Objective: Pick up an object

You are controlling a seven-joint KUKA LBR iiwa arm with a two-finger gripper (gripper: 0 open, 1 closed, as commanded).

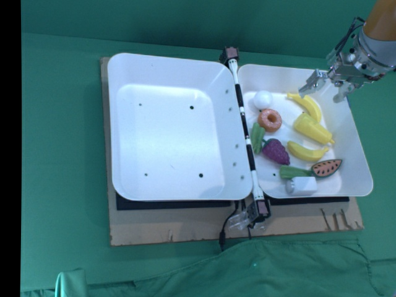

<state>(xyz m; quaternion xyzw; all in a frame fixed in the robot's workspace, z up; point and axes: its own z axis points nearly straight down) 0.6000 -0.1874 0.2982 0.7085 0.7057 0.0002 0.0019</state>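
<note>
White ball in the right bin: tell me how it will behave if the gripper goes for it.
The white ball looks round and smooth, so it will probably roll if nudged. It lies beside the donut, which may stop it that way. Its curved surface could slip from the fingers.

The arm (383, 17) runs off the top-right corner (only its wrist shows).

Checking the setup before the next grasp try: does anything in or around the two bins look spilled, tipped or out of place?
Nothing stands out. The toy foods, among them the donut, grapes and watermelon slice, all lie inside the right bin. The gripper hangs above that bin's far edge, holding nothing.
</note>
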